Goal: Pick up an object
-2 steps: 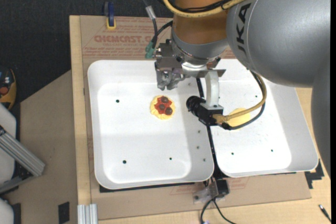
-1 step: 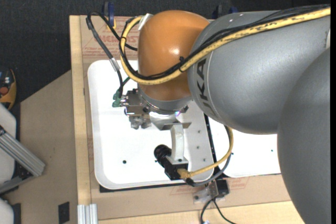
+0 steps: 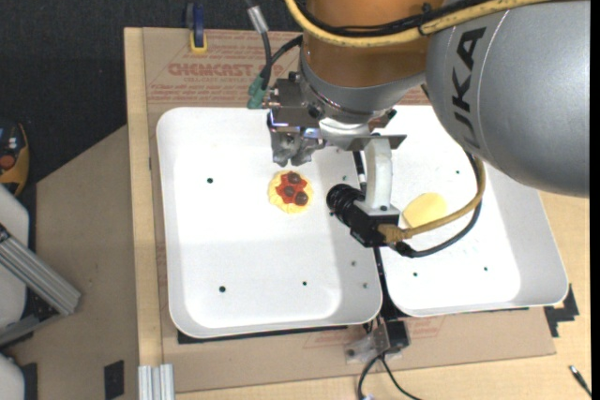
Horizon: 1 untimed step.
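A small yellow disc topped with red and dark berries, like a toy tart (image 3: 291,191), lies in the left bin (image 3: 234,286), right of its middle. My gripper (image 3: 293,155) hangs just above the tart's far edge, its metal body pointing down at it. A pale yellow rounded object (image 3: 426,206) rests in the right bin (image 3: 497,286), partly behind a yellow cable. The arm's orange band and grey casing cover the back of both bins.
A black connector and cable (image 3: 361,218) dangle over the ridge between the two bins. A blue clamp (image 3: 197,25) sits at the board's far left corner. The front half of the left bin holds only small black dots.
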Tool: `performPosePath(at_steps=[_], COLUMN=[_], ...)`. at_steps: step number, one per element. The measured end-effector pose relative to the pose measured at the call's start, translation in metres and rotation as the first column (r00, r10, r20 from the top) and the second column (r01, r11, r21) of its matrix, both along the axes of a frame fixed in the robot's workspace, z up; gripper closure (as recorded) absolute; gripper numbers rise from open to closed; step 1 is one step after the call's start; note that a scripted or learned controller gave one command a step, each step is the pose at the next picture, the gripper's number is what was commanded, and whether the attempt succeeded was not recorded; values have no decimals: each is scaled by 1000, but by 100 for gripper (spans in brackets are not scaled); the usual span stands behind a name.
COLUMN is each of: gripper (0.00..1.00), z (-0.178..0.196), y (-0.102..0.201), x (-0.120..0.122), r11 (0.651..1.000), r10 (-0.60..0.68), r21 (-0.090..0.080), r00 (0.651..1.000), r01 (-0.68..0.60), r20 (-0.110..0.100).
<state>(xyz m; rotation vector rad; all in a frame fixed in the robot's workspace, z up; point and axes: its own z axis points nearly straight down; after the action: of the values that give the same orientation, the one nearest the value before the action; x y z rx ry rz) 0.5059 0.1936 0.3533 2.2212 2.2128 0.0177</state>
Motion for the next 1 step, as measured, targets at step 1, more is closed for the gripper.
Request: performPosePath(at_steps=[1], gripper=[100], z=[35], y=[-11], x=[-21], r11=[1000], r10=[4], r21=[-1], r00=[1000], r01=[-4], r20=[-7])
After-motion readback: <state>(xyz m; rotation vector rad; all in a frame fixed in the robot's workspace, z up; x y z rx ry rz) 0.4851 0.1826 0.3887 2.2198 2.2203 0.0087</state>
